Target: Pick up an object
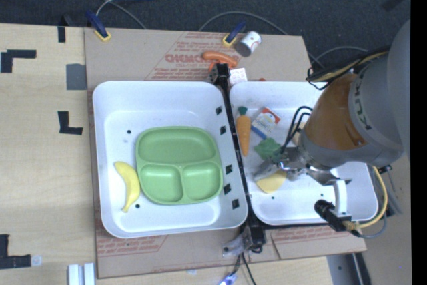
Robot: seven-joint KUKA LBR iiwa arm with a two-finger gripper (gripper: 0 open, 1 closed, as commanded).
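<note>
In the right bin [347, 210], my gripper [283, 166] is down among the objects at the bin's left side. A pale yellow wedge [270, 183] lies just below the gripper, touching or nearly touching it. A dark green piece [267, 147] sits right above the gripper. An orange carrot [243, 133] lies along the bin's left wall. A white and red packet [265, 119] lies at the back. The arm's grey and orange body hides the bin's right part.
The left bin [113, 103] holds a green divided plate [179, 165] and a yellow banana [128, 185] at its left. Clamps and a small cylinder [247, 43] sit on the cardboard behind the bins. Cables run near the right bin's front corner.
</note>
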